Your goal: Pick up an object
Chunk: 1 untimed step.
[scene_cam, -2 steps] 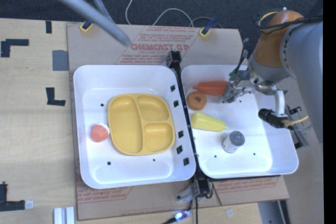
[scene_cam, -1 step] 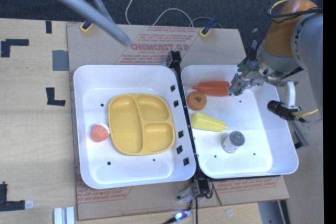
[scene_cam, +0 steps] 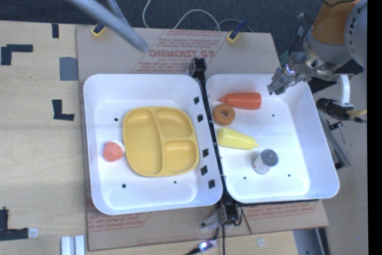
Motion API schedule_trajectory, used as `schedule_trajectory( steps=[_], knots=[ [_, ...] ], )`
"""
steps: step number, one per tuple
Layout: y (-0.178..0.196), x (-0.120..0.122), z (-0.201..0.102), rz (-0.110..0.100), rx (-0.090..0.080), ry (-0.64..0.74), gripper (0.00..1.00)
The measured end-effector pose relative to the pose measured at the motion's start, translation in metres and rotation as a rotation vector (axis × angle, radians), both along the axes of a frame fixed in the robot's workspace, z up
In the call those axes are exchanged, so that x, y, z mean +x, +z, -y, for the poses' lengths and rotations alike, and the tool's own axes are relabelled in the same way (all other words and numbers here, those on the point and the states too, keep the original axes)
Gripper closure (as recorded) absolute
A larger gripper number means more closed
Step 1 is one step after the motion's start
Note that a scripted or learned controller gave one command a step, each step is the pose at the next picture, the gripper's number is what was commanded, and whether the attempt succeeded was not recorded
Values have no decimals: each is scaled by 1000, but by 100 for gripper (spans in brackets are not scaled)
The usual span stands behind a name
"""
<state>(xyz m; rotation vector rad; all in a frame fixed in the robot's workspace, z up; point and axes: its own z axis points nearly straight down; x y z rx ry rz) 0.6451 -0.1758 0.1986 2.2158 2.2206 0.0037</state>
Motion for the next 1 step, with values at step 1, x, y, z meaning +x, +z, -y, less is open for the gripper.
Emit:
schedule_trajectory(
  steps=[1],
  knots=[
    [59, -4, 7, 0, 0, -1, 100]
  ],
)
